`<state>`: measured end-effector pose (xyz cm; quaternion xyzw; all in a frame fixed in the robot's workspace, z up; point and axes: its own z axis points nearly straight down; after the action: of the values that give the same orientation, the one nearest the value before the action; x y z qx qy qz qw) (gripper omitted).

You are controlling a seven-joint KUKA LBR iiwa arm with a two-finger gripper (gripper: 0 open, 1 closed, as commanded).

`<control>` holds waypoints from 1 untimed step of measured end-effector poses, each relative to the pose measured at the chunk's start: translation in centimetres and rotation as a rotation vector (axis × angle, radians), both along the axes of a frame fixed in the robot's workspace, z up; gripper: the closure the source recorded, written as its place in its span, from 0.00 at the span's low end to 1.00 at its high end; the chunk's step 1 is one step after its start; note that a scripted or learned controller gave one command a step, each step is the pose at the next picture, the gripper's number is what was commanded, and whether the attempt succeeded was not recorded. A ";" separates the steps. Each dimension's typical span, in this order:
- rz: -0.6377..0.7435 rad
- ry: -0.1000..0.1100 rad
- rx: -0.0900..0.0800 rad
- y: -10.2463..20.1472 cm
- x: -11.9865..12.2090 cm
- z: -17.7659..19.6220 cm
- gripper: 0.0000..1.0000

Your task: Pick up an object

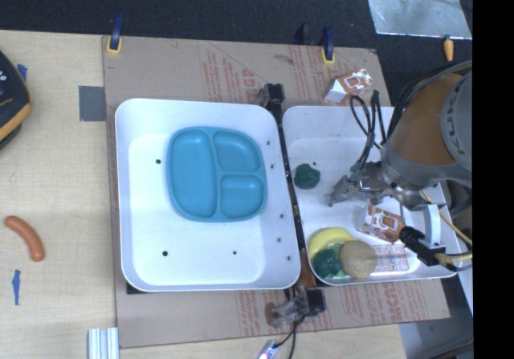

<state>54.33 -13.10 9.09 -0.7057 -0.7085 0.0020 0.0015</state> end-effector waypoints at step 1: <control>0.001 -0.002 0.001 -0.6 -4.3 0.1 0.00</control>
<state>50.08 -13.69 9.14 -0.7054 -0.7088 0.0013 0.0012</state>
